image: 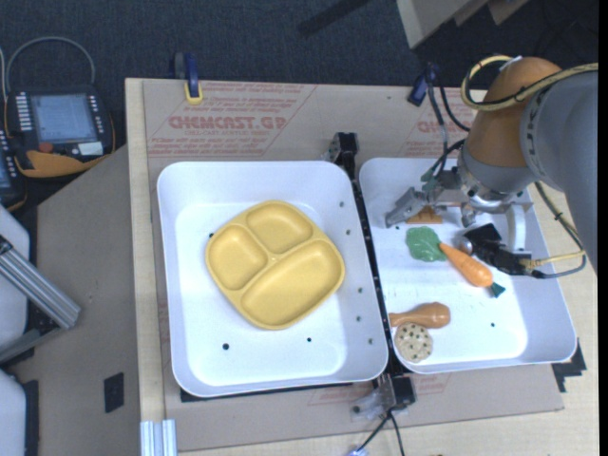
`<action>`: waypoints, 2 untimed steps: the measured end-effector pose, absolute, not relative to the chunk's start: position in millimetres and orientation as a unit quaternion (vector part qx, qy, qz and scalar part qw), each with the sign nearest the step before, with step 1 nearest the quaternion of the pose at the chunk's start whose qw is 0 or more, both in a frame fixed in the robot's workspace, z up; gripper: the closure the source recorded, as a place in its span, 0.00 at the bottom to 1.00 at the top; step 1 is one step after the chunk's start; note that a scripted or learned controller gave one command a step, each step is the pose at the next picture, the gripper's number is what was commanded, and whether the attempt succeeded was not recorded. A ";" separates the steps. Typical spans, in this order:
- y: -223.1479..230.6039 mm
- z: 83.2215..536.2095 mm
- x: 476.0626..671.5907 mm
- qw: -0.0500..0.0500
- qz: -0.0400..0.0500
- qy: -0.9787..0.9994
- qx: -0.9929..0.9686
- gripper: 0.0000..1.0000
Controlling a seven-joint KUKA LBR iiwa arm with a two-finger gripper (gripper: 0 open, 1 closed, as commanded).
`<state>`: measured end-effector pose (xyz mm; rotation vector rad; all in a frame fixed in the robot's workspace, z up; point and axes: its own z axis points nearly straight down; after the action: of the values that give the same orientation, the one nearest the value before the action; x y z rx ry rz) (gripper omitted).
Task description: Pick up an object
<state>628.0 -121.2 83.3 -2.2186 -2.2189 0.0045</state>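
Note:
In the right bin (541,335) lie a green leaf-like toy (423,244), an orange carrot (465,263) with a teal tip, a tan drumstick (421,316) and a chocolate-chip cookie (414,342). My gripper (445,207) hangs over the bin's far part, just beyond the green toy and the carrot, under the orange-banded wrist (503,112). A small orange piece (425,216) shows beneath it. Nothing is visibly held.
The left bin (180,255) holds a yellow divided plate (275,264). A black clamp (344,146) sits at the far end of the wall between the bins. Cables (556,264) loop off the wrist over the right bin's right side.

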 end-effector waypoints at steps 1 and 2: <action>-121.1 95.6 629.1 0.000 0.000 -0.707 -0.707 1.00; -118.6 159.6 629.0 -0.003 -0.002 -0.707 -0.707 1.00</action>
<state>629.0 -118.6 159.6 -2.2243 -2.2263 -0.0056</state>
